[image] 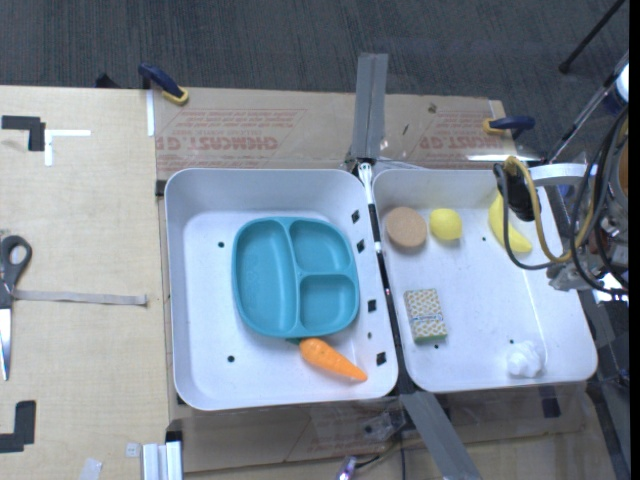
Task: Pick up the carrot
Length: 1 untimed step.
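Mirrored red lettering on the cardboard [300, 133] behind the bins can't be read w/ certainty. Pale wood bench [80, 268], dark carpet beyond. Left white bin [190, 298] holds a smooth teal 3-compartment plate [296, 276]; the orange carrot [333, 360] lies just below it, near the front wall. Right bin [560, 328]: tan disc [406, 227], lemon [446, 224], patterned sponge [426, 314]. Gripper [580, 268] at right edge amid cables; can't tell its opening or contents.
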Motion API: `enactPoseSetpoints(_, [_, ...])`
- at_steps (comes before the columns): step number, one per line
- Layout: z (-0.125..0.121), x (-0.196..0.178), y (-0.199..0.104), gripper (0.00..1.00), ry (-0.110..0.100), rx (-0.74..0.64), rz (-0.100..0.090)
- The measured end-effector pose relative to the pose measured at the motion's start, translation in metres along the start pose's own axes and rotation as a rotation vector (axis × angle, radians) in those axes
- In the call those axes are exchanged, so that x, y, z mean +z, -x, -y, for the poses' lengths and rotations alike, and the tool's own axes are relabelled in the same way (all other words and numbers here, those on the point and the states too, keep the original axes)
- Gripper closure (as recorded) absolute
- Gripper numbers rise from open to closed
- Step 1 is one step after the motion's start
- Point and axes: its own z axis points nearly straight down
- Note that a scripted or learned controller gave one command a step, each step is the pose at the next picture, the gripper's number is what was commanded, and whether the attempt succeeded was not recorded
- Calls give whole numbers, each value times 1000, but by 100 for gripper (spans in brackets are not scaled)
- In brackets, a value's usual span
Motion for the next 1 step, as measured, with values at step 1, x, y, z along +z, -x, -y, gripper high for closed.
enactPoseSetpoints(1, [2,-9,-2,100,-11,1,-6])
